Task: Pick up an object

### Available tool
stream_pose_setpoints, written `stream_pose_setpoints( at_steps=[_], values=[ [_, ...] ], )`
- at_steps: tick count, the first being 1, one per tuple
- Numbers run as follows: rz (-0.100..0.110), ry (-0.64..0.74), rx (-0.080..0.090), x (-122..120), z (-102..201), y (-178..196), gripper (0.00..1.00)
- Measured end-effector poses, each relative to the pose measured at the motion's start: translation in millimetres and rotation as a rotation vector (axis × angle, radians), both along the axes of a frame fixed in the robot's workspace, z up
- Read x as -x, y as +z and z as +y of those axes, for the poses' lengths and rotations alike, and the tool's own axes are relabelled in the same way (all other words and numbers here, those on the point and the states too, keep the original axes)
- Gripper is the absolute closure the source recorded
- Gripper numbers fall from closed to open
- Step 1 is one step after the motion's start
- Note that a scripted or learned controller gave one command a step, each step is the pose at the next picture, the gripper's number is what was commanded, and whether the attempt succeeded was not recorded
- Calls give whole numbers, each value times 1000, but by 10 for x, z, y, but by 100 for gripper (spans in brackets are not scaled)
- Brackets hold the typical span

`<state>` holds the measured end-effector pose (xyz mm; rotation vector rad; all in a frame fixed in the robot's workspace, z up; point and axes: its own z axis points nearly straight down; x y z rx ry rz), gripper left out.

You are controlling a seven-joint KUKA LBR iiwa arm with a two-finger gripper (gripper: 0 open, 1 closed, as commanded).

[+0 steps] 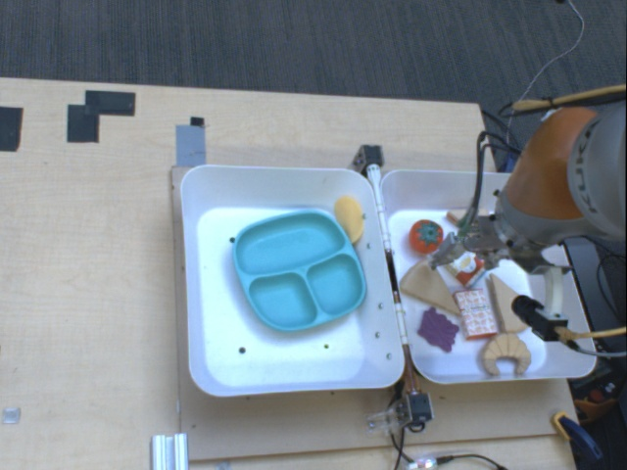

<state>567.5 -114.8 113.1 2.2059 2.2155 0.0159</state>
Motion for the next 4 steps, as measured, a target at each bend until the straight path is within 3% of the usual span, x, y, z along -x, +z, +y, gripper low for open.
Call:
stream_pose_setpoints(
  at_steps=[1, 2, 3, 4],
  values=[
    [0, -3, -1, 537, 171, -232, 0],
    [-9, -1, -2, 504, 177, -103, 100],
    [15, 1, -6, 94, 1459, 719, 100],
    [15, -2, -2, -24, 528, 772, 100]
  ],
)
